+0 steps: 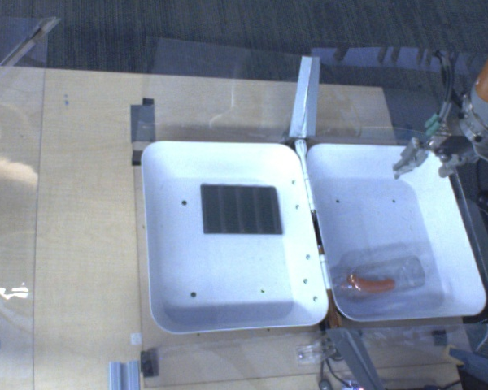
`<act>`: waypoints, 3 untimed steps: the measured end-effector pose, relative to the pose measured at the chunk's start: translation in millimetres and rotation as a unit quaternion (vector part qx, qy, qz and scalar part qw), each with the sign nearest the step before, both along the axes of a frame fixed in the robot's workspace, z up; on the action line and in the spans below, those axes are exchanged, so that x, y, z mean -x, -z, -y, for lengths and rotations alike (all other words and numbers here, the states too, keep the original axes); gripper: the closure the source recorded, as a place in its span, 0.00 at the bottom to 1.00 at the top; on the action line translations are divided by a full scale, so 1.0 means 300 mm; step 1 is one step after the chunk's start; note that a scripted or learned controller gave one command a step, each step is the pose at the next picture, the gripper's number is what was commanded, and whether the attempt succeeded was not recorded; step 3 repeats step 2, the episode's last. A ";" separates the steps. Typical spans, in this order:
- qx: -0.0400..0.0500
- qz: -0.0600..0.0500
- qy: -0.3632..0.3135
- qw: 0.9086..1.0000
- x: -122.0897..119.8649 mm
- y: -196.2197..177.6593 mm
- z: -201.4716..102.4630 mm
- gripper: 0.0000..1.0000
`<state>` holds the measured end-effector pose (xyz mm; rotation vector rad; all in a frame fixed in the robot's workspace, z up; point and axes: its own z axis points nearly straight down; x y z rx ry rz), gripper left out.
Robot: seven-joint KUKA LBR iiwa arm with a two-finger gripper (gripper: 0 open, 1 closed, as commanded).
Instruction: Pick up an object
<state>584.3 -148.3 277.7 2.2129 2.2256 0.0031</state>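
- From above, two white bins sit side by side: the left bin [228,299] has a dark ribbed panel [240,210] on its floor, and the right bin [390,210] holds the one thing worth grabbing.
- That thing is a clear bottle [382,275] lying on its side near the bin's front edge, with something orange [372,283] showing through it (hard to say what).
- The gripper [427,157] hangs over the right bin's far corner, well apart from the bottle, its two fingers spread apart with nothing between them.
- By my reckoning the pick has not begun: reaching, closing and lifting are all left.
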 end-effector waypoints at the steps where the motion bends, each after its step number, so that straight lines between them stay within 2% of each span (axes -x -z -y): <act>1: 0.001 0.001 -0.032 0.999 0.239 0.020 0.117 0.00; 2: 0.000 -0.001 -0.060 0.998 0.322 0.458 0.155 0.00; 3: 0.000 -0.001 -0.060 0.998 0.322 0.458 0.155 0.00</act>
